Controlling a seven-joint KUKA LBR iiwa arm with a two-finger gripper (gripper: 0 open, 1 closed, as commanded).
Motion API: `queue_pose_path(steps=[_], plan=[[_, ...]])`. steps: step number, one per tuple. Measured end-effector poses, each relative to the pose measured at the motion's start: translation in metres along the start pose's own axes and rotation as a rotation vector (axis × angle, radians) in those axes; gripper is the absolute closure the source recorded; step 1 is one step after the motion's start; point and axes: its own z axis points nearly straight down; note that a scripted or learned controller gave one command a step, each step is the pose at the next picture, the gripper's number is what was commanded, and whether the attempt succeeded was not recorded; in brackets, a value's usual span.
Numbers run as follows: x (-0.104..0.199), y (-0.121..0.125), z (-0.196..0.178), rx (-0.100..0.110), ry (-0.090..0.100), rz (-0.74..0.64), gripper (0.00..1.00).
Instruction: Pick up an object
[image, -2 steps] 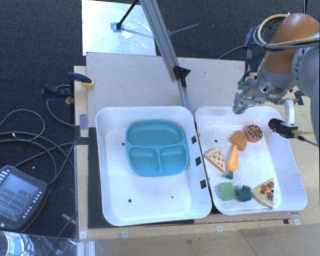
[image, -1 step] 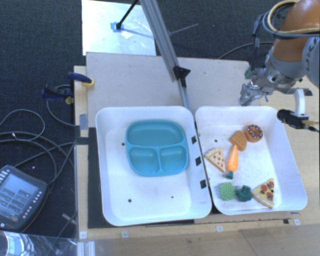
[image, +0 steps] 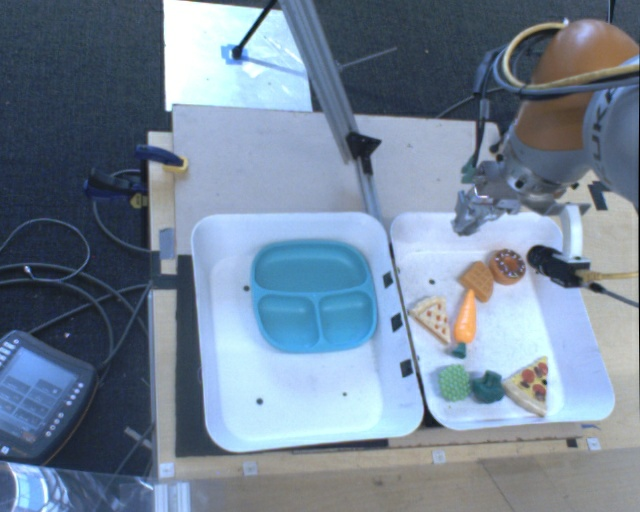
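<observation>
Pincer (image: 470, 218) hovering over right bin's (image: 590, 350) back corner; my feed can't tell whether it's clenched. Nothing picked yet: donut (image: 508, 266), carrot (image: 466, 316), pizza slices untouched, grasp remaining.

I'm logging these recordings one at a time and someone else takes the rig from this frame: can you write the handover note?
Gripper: above the far left corner of the right bin, nothing seen between its fingers; open or shut can't be told.
Things: all in the right bin. Donut and waffle nearest the gripper; carrot and pizza slice mid-bin; two green pieces and a second pizza slice along the near edge.
Left bin: holds a blue divided plate.
Done: nothing picked.
Left: choose an object, descend, grasp, lift.
</observation>
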Motion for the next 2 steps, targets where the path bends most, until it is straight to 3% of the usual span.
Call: queue_pose_path(steps=[2], plan=[[0.096,-0.057,0.019,0.003,0.001,-0.001,1.00]])
